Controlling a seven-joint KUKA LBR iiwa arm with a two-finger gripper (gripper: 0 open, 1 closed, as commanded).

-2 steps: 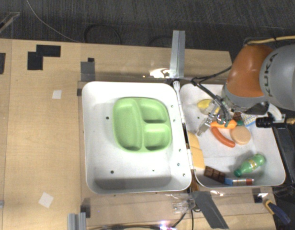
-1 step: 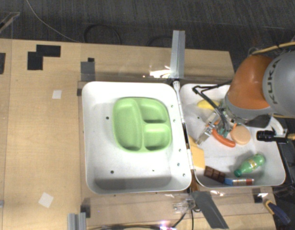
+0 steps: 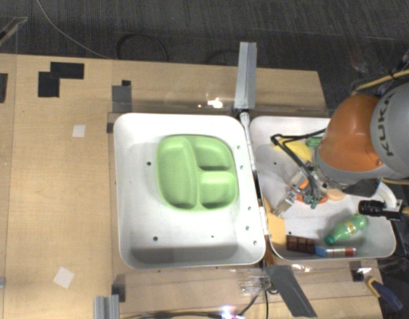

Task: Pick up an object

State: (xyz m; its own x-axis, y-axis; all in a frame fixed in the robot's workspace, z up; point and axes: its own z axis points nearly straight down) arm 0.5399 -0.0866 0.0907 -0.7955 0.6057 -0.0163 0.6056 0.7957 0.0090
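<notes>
I'm reaching in from the right over the right bin (image 3: 389,244), my gripper (image 3: 304,193) low near the bin's middle, but whether it is clenched or released I cannot tell from up here. Just below me a green bottle (image 3: 346,228) lies on its side, with a brown bar (image 3: 300,244) and a red marker (image 3: 336,250) along the bin's near wall, and something yellow (image 3: 299,151) tucked behind my wrist. The left bin (image 3: 135,198) holds a green divided tray (image 3: 194,171).

A robotics lab: wooden bench (image 3: 58,178), two white bins (image 3: 135,244), grey-and-orange arm (image 3: 364,138), loose cables (image 3: 72,32) on carpet.
</notes>
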